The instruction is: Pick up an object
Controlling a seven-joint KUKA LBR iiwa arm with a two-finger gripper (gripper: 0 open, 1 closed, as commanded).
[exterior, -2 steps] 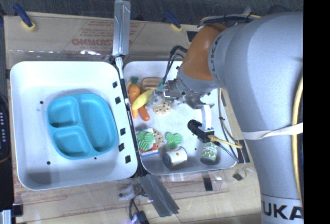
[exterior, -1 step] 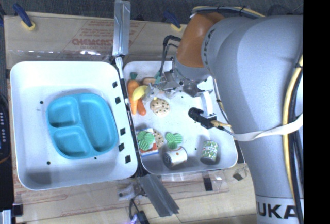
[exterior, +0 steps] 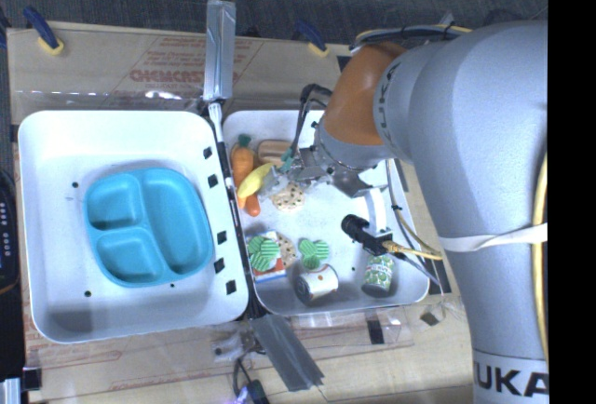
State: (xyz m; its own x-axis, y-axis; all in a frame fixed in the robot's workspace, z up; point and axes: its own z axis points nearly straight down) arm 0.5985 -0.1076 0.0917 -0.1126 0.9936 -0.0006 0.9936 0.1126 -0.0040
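The grey arm (exterior: 466, 160) with its orange band fills the space over the right bin (exterior: 410, 286), and its gripper (exterior: 300, 166) reaches down at that bin's upper left part; whether the claw is apart or together cannot be told. In the right bin lie a carrot (exterior: 243, 160), a banana (exterior: 253, 179), a cookie (exterior: 289, 198), a silver can (exterior: 318, 282) and a green can (exterior: 379, 273). Left of the right bin, the left bin (exterior: 56, 151) holds a blue 3-part tray (exterior: 149, 225).

I see even, bright overhead light, white bins (exterior: 56, 207) near blown-out, soft shadows, slightly soft focus overall, arm (exterior: 466, 141) sheen mild.
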